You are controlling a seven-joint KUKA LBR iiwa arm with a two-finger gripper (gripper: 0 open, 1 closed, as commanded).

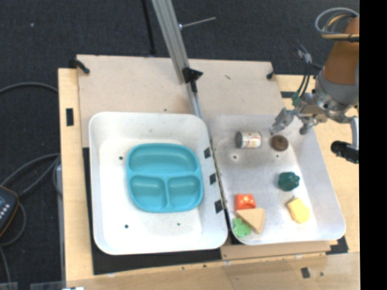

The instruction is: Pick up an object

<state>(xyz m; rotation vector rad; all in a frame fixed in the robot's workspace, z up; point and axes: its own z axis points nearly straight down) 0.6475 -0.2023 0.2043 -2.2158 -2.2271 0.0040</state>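
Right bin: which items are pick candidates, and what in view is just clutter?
Candidates: small can, brown round piece, dark green item, yellow item, red-orange block, tan wedge. The gripper is above the bin's far edge.
Not for picking: teal divided tray in the left bin.

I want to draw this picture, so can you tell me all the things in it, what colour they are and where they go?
Bins: two, white, side by side on the bench.
Divided tray: one, turquoise, lying in the left bin.
Small jar: one, white with a grey end, on its side near the back of the right bin.
Round brown thing: one, right of the jar.
Dark green thing: one, middle right of the right bin.
Yellow thing: one, front right.
Red, tan and green toys: three, bunched at the right bin's front left.
Metal pole: one, silver, behind the bins.
Gripper: one, grey, over the right bin's back edge.
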